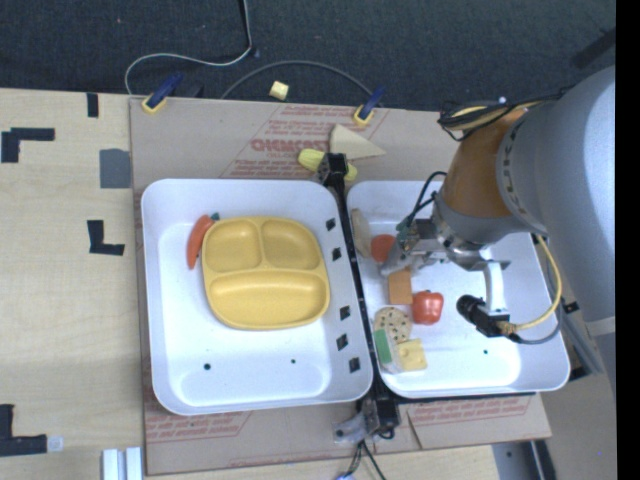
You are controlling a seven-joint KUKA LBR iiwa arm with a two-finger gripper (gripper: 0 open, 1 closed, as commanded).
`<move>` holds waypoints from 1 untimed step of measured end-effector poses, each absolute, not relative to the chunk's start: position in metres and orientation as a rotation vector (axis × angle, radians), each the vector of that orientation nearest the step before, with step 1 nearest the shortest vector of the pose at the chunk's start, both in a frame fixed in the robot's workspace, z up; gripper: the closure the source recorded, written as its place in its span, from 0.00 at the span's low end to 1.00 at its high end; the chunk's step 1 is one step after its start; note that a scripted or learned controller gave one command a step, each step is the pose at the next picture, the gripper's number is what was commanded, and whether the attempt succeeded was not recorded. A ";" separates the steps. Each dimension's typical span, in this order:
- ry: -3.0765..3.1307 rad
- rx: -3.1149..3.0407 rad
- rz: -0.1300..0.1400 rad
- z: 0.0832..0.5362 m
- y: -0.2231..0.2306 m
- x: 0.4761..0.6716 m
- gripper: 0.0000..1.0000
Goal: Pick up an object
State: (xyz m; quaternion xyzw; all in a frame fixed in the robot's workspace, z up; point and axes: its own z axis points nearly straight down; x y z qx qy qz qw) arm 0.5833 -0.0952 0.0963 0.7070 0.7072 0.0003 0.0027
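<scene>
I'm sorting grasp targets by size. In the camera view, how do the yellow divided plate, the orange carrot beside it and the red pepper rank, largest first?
1. Yellow divided plate, by far the largest.
2. Orange carrot and red pepper: too alike to rank; the carrot is longer and thinner, the pepper rounder.

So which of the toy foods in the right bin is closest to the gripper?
The small red-orange piece, just left of the gripper; the red pepper and cheese wedge lie farther toward the bin's front.

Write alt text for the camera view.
A grey robot arm reaches from the right over the right bin, its claw above small toy foods including a red pepper. The left bin holds a yellow divided plate and a carrot.
</scene>
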 end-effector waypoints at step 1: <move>2.230 2.210 0.011 0.190 -0.024 0.561 1.00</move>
